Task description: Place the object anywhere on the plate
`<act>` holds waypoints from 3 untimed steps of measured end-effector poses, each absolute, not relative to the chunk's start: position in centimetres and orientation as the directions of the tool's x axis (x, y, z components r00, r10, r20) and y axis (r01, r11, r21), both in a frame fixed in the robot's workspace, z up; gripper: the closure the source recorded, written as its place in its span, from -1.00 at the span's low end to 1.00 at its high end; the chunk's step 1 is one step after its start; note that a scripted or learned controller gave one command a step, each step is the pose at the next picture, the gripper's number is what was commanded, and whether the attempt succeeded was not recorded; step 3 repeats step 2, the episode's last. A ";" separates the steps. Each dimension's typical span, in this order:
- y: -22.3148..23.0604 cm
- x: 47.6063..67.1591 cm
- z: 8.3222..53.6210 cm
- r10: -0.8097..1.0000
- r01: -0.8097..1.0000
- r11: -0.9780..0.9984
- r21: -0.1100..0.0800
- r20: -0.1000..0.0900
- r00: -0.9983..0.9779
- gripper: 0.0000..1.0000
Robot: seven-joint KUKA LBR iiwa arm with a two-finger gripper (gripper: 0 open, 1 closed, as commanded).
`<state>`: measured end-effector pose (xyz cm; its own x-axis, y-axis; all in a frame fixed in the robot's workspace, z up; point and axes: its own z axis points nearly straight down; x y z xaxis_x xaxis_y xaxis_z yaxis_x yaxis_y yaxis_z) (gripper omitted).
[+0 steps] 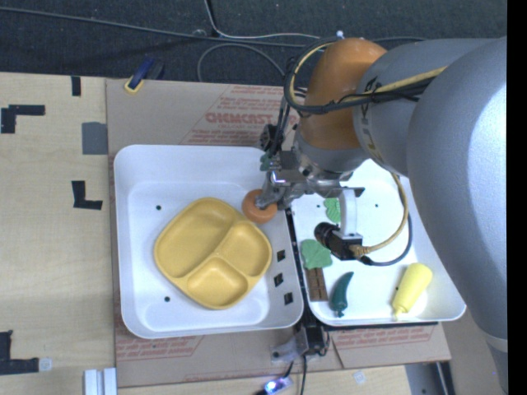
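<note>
Hand (272,194) reaches down beside the plate (212,252), seemingly gripping an orange object (260,209).

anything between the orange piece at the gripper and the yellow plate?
Nothing visible. The orange object sits at the gripper in the left bin, right beside the yellow plate's upper right rim, with just bare bin floor between them. The green, teal and yellow items lie in the right bin, off that path.

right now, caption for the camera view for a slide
Gripper over orange object beside yellow plate in left bin.
</note>
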<state>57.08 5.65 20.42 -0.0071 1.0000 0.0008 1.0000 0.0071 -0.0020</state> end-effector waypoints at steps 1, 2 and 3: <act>11.8 58.3 21.6 1.000 1.000 0.008 0.000 0.002 -0.008 1.00; 11.4 58.3 21.5 1.000 1.000 0.003 -0.002 -0.001 -0.003 -1.00; 11.4 58.3 21.5 1.000 1.000 0.003 -0.002 -0.001 -0.003 -1.00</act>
